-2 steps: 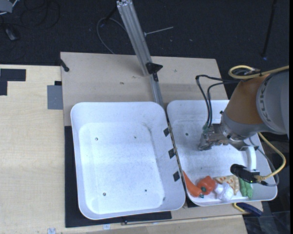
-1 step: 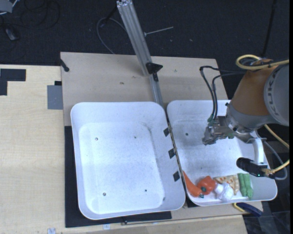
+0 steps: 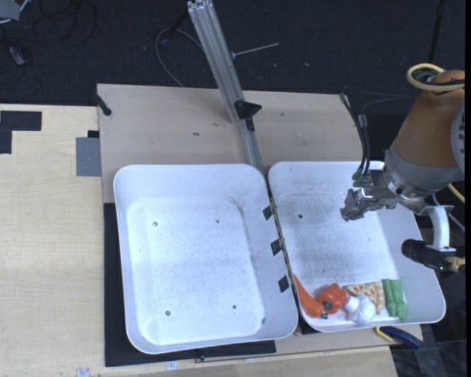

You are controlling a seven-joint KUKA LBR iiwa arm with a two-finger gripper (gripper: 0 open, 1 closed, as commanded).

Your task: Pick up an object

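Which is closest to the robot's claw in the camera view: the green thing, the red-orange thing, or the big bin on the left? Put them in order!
From the gripper, nearest first:
1. Green thing, near-right corner of the right bin.
2. Red-orange thing, along the same near edge, further left.
3. Left bin, across the divider.
The first two are nearly tied.

Both bins are showing matt white plastic: the left bin (image 3: 192,258) is looking smooth and faintly speckled, and the right bin (image 3: 337,234) is wearing grey scuffing across its floor. The bench (image 3: 39,234) at the left of the frame is looking like pale wood-grain laminate, low in sheen. The ribbed rail (image 3: 220,57) slanting down from top centre is gleaming as bare metal. The arm's band (image 3: 432,128) at the right edge is shining as smooth orange plastic.
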